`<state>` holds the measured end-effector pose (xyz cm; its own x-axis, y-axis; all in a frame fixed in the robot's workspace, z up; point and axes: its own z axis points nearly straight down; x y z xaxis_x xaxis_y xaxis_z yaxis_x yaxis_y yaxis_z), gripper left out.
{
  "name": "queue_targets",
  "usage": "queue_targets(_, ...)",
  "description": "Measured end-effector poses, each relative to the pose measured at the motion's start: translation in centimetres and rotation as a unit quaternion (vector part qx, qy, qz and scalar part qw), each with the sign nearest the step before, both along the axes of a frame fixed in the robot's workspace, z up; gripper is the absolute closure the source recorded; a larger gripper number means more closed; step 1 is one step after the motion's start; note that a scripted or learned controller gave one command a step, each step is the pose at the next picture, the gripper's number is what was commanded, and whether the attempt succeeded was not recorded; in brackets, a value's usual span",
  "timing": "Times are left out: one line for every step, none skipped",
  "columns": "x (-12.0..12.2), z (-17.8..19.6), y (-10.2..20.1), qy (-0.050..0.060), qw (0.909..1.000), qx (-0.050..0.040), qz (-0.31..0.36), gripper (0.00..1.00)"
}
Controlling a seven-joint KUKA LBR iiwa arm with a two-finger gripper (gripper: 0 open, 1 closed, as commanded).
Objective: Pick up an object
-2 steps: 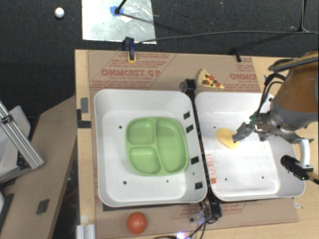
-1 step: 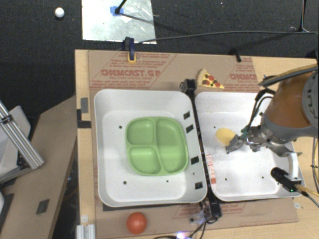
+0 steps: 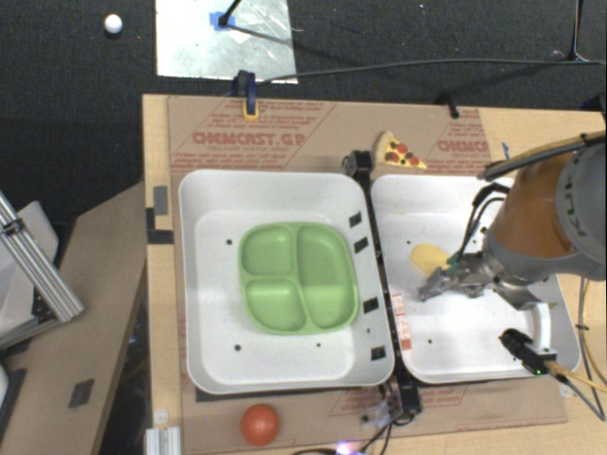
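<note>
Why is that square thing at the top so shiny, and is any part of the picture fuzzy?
In the camera view, the silvery sheet at the top bounces light back as pale glare; the white bins look bright and washed out; the gripper by the yellow object is small and a bit soft, so its fingers are hard to make out.

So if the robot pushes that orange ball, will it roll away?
Probably. The orange ball looks round and smooth, so a nudge would likely send it rolling. It sits on the flat board outside the left bin, with no wall beside it to stop it.
</note>
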<state>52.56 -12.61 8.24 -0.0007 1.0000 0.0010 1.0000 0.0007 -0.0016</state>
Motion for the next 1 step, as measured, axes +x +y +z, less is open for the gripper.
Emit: queue_targets(0.15, 1.26, -0.03, -0.002, 1.0000, -0.0004, 0.000, 1.00)
